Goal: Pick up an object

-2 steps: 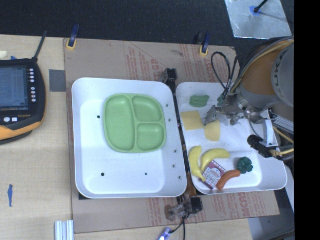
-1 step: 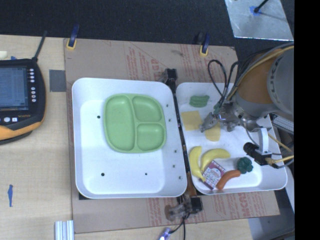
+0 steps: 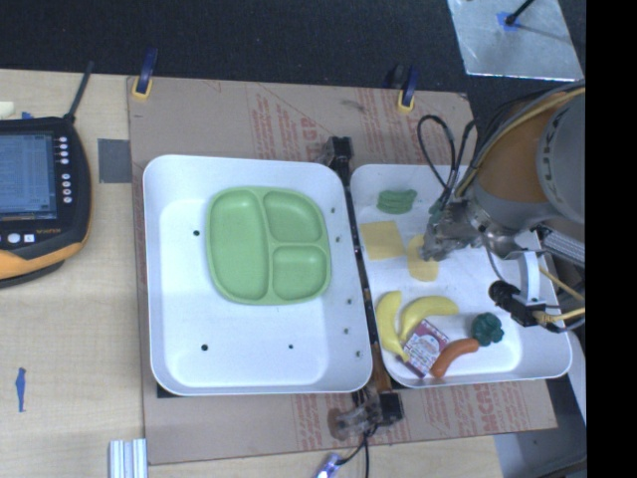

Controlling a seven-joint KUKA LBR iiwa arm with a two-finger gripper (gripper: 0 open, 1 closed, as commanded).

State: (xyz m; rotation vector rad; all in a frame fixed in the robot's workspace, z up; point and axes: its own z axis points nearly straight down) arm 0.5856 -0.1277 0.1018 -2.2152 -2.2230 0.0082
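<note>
Right bin (image 3: 537, 366), near rim at 6 o'clock: a small red-and-white packet (image 3: 423, 351) lies tilted, with an orange-red sausage (image 3: 453, 355) touching it on the 3 o'clock side, long axis running from 8 to 2 o'clock, upper end close to a dark green broccoli piece (image 3: 487, 329). Just above, two bananas: one (image 3: 388, 319) against the bin's 9 o'clock wall, curved, long axis roughly 12 to 6; the other (image 3: 426, 313) arched, ends pointing to 7 and 3 o'clock. Mid bin: a flat yellow cheese square (image 3: 380, 239), and a smaller yellow block (image 3: 424, 267) directly under the gripper (image 3: 443, 239). Gripper hangs over the bin's centre, arm entering from 3 o'clock; whether the claw is released or clenched I cannot tell. Far end at 12 o'clock: a green leafy piece (image 3: 397, 201) near the rim. Open floor in this bin lies along the 3 o'clock side. Left bin (image 3: 249, 366): a green divided plate (image 3: 268, 244) in its far half, bare white floor all round it.
</note>
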